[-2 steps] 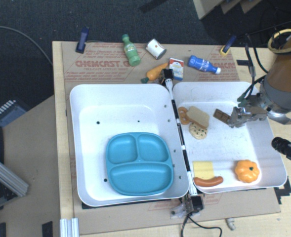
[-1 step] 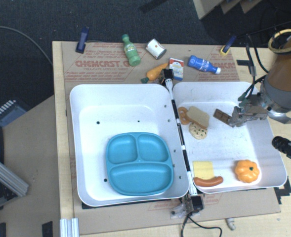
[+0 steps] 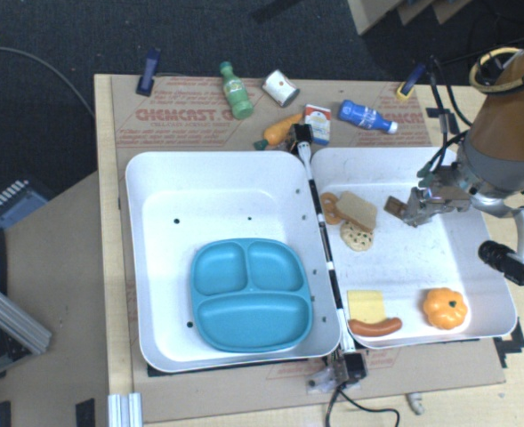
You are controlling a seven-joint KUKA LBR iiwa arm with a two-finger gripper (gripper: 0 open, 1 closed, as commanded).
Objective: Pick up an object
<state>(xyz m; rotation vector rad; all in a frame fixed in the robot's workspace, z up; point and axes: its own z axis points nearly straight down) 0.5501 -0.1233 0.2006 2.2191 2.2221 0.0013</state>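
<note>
Hand (image 3: 419,205) low in right bin, possibly gripping brown piece (image 3: 395,205); grip unclear.

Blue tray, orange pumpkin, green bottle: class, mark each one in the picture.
blue tray (image 3: 251,294), camera view, centre divider between its compartments
orange pumpkin (image 3: 445,309), camera view, middle of its body
green bottle (image 3: 237,95), camera view, middle of its body

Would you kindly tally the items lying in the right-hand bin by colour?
Orange: 1, pumpkin
Yellow: 1, cheese slice
Red-brown: 1, sausage
Tan/brown: 3, pretzel, bread slice, cookie
Total: 6
</note>
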